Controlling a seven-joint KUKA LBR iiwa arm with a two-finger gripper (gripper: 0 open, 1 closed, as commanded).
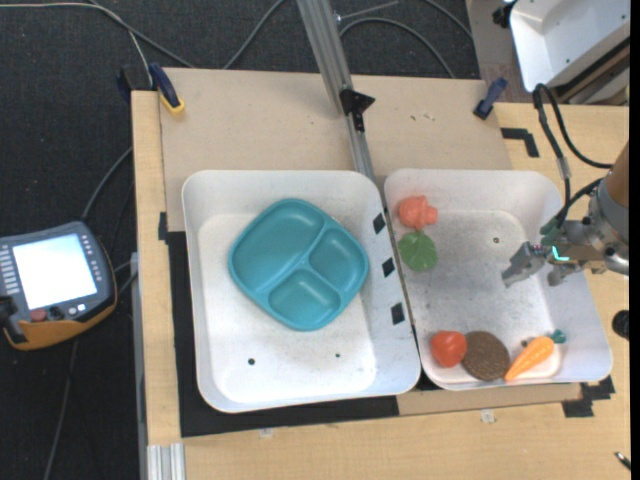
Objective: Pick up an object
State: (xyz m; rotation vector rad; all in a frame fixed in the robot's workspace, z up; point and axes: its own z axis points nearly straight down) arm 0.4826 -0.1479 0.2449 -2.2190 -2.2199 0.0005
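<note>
My gripper (538,268) hangs over the right side of the right bin (470,193), its two grey fingers spread open with nothing between them. In that bin, an orange-pink toy (416,211) and a green leafy toy (418,252) lie near the left wall. Along the front wall sit a red tomato (449,348), a brown round patty (486,355) and an orange carrot (532,356). The gripper is above and to the right of the patty, apart from all the toys.
The left bin (220,368) holds a teal divided plate (298,264). A metal pole (335,58) slants down to the seam between the bins. A teach pendant (50,283) lies off the bench at left. Blue clamps (166,90) grip the board's back corners.
</note>
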